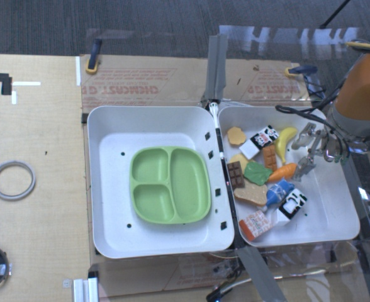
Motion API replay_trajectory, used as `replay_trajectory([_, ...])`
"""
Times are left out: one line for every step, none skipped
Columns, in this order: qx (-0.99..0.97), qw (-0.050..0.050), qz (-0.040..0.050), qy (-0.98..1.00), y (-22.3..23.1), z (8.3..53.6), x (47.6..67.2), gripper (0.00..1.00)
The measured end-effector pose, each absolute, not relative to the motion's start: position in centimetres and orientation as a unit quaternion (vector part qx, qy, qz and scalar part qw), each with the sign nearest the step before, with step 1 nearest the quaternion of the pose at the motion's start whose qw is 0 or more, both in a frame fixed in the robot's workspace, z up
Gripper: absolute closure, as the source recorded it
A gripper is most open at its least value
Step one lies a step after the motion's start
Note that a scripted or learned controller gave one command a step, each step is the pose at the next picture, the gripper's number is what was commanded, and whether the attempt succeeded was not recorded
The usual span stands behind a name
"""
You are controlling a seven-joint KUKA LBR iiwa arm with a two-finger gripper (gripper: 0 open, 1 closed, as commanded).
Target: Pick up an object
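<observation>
Pale wood and brown cardboard cover the surface (34,231), and on the cardboard sit two shallow white bins side by side. The left bin (109,231) holds a green divided tray (171,185) with three compartments, lying flat near its middle. The right bin (336,212), touching the left bin along a shared edge, carries a heap of toy food gathered on the side nearest the left bin. In that heap, from larger to smaller: a slice of toast (250,196) low in the pile, a green wedge (257,172) just above the toast, a yellow banana (284,139) at the heap's far end, an orange carrot (282,172) beside the green wedge, a brown chocolate bar (236,175) against the left bin's side, and a tan cookie (236,136) near the far wall. The grey arm with its orange band (360,93) reaches over the right bin's far corner. Its claw (311,150) hangs just beside the banana and above the carrot, metal fingers (306,163) spread apart with nothing between them. A grey tape ring (11,180) lies on the wood, well apart from the left bin.
</observation>
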State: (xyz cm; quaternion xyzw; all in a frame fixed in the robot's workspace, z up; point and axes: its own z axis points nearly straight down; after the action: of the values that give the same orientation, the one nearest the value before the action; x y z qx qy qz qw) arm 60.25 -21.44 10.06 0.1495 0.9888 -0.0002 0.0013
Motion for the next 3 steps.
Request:
replay_trajectory([0.252, 0.002, -0.0005, 0.968, -22.2, 9.3, 62.9, 0.00])
replay_trajectory([0.446, -0.011, 0.0022, 0.895, -21.4, 9.1, 64.2, 0.00])
replay_trajectory([0.445, -0.001, -0.0008, 0.895, -21.7, 10.3, 64.4, 1.00])
